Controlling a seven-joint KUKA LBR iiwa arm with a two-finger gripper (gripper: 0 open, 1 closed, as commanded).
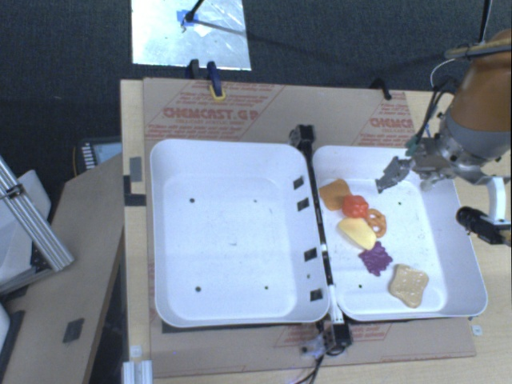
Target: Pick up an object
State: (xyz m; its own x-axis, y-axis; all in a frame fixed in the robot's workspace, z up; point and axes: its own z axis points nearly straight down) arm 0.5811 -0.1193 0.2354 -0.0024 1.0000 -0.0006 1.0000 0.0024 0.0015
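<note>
Here end effector (394, 174) above right bin (456, 246), grip state unclear; red toy (356, 206) lower-left, apart.

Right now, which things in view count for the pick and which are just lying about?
For the pick:
end effector
red tomato
pretzel
yellow piece
purple grapes
tan cracker
orange piece
right bin

Lying about:
left bin
foil sheet
blue-yellow clamp
</note>
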